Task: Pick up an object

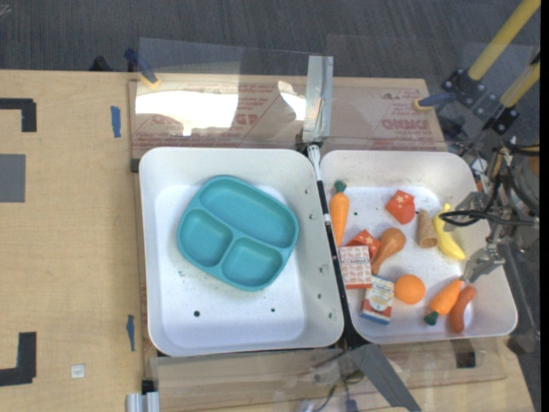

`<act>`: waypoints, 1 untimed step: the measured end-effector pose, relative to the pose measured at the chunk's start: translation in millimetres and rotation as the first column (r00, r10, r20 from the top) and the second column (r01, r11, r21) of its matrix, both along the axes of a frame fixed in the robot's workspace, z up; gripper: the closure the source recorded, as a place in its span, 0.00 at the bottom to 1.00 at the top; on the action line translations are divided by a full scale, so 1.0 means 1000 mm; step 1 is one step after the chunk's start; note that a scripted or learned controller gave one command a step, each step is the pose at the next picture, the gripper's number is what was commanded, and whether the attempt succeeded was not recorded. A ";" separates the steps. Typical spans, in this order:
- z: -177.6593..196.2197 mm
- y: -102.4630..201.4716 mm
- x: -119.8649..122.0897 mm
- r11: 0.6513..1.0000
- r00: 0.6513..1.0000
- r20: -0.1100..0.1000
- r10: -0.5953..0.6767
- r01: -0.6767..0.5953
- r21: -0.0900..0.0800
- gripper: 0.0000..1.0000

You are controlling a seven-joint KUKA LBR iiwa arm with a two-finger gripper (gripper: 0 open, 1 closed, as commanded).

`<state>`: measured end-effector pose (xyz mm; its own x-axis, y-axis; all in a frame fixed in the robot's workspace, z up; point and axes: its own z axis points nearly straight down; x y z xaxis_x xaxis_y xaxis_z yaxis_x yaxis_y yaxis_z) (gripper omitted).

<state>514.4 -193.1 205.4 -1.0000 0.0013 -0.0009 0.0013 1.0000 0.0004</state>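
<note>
The right bin (369,174) holds several toy foods. Among them are a long carrot (339,214), a red piece (401,206), a brown cone (426,228), a yellow banana (449,237), a brown pear-shaped piece (389,245), an orange (410,288), a pink carton (355,266), a small juice box (377,300), a short carrot (444,299) and a red sausage (461,308). My gripper (481,264) hangs at the bin's right rim among dark cables. It is just right of the banana and above the sausage, with nothing seen in it.
A teal divided plate (237,231) lies in the left bin (163,256). A raised divider (324,230) separates the two bins. Clear plastic panels stand behind them. Yellow-handled gear and cables crowd the upper right corner.
</note>
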 end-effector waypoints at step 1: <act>-0.111 -0.028 0.016 0.997 0.997 0.005 -0.080 0.080 -0.001 0.00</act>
